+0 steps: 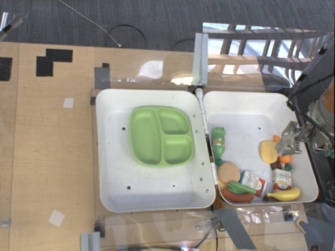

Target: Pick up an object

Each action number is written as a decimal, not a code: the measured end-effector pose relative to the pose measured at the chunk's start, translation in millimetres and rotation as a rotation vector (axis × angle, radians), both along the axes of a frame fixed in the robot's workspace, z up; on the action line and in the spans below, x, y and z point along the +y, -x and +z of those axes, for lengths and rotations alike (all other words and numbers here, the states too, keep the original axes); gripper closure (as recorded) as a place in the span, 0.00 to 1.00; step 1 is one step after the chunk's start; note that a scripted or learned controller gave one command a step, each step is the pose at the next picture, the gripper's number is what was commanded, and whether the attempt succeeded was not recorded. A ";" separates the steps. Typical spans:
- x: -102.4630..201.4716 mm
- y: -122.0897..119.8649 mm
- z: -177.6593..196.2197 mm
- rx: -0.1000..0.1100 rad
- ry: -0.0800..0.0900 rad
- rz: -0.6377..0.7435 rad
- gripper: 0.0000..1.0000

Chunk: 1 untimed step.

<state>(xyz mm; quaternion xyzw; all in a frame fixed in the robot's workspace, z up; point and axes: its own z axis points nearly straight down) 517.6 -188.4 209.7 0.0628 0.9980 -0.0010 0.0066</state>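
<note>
My gripper [288, 143] hangs over the right side of the right bin [246, 106], reaching in from the right edge. Just to its left, touching or slightly under it, lies a flat yellow-orange disc [268, 151]. Below the gripper sit a small orange piece [287, 166], a small printed carton [281, 179] and a banana [285, 194]. Further left in this bin lie a green bottle [218, 141], a burger bun [228, 171], another carton [252, 181] and a hot dog [237, 195]. I see nothing lifted off the bin floor.
The left bin [112, 187] holds a green divided plate [159, 135]. A metal rack [261, 46] stands behind the right bin. The bins' shared wall [205, 140] runs between the plate and the bottle.
</note>
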 end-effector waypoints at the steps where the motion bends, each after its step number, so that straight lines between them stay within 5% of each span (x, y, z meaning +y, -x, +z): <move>1: 0.0 0.8 -1.8 0.004 -0.001 0.000 0.00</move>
